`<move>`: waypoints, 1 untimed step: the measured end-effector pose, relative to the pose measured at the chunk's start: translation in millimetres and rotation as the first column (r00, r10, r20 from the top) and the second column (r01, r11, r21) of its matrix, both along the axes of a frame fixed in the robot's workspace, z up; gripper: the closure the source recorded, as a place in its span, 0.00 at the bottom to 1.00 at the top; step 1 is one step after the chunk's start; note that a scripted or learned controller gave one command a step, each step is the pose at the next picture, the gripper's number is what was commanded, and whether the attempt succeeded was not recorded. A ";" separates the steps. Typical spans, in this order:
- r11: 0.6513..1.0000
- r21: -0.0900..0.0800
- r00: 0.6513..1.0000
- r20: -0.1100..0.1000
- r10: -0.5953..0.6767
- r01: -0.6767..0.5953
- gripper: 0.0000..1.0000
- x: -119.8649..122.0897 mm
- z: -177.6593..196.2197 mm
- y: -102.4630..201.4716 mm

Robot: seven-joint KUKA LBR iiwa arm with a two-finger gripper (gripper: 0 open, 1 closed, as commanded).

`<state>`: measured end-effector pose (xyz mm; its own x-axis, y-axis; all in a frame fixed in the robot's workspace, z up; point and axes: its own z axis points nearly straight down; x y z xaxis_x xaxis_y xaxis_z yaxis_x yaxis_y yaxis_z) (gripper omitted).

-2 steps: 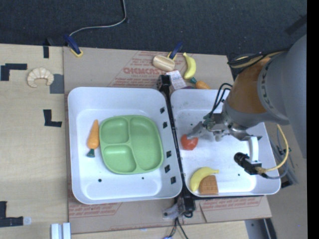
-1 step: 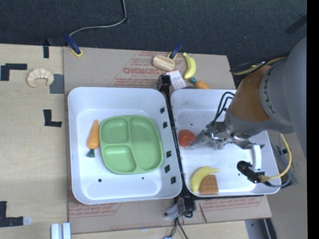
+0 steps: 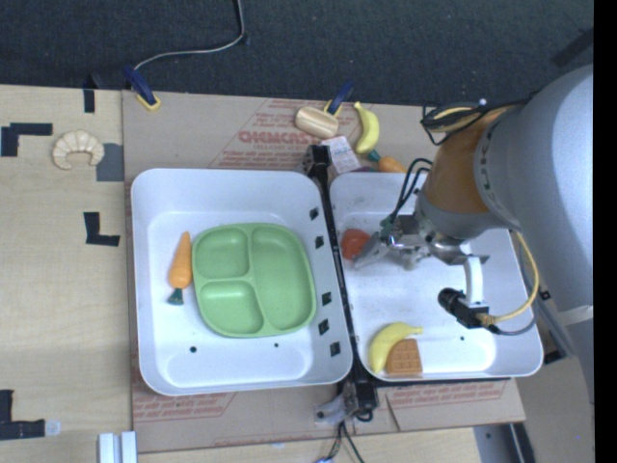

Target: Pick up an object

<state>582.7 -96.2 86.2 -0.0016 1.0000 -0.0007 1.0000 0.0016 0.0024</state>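
Note:
A small red, rounded object (image 3: 354,244) lies at the left side of the right bin (image 3: 501,360), close to the divider between the bins. My gripper (image 3: 375,249) is down in that bin, right beside the red object on its right and seemingly touching it. The wrist hides the gripper's tips. A yellow banana-shaped piece (image 3: 388,338) lies near the bin's front edge, with a brown waffle-like square (image 3: 407,359) against it.
The left bin (image 3: 154,201) holds a green divided plate (image 3: 254,279) and an orange carrot (image 3: 180,261) on the plate's left. Behind the bins lie a bread roll (image 3: 316,121), a banana (image 3: 366,128) and a white packet (image 3: 339,152). A croissant (image 3: 78,149) sits far left.

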 end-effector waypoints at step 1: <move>1.000 0.000 1.000 -0.005 -0.003 0.003 0.00 -68.4 17.0 -28.0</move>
